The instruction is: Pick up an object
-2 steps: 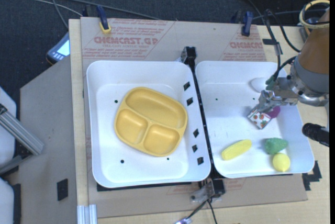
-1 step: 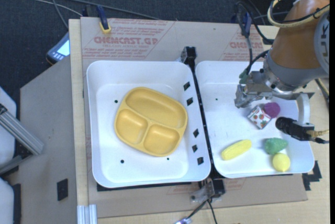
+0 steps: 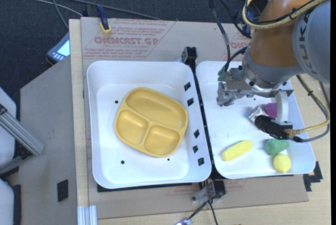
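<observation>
The left bin (image 3: 100, 113) holds a yellow divided plate (image 3: 151, 121). In the right bin (image 3: 231, 169), a yellow corn cob (image 3: 237, 150) lies near the front, with a green toy (image 3: 275, 146) and a yellow lemon (image 3: 282, 163) at its right. A purple object (image 3: 271, 110) sits farther back. The pincer (image 3: 227, 96) hangs over the bin's far left part, whether spread or pressed together I cannot tell.

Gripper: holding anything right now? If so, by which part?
Nothing shows between the fingers of the gripper; it hangs over bare floor of the right bin, apart from the yellow corn.
</observation>
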`<control>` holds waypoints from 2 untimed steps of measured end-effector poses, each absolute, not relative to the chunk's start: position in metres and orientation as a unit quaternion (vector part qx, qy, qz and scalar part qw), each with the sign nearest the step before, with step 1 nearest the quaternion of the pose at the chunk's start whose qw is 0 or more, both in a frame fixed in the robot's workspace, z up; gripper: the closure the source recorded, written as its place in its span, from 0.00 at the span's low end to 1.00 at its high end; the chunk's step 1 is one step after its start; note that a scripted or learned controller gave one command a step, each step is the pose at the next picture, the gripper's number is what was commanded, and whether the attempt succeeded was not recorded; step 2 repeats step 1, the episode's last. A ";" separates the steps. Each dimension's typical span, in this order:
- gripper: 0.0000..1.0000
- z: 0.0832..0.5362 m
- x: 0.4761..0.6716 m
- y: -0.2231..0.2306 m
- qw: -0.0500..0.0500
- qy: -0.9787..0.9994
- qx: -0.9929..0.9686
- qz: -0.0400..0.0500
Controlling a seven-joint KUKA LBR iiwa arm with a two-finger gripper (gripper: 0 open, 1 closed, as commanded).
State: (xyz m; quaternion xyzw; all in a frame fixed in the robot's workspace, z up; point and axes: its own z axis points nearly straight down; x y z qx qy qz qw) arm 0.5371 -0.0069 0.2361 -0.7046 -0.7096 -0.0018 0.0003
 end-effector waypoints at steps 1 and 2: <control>1.00 0.241 0.546 0.052 0.001 -0.710 -0.704 -0.002; 1.00 0.241 0.546 0.052 0.001 -0.710 -0.704 -0.002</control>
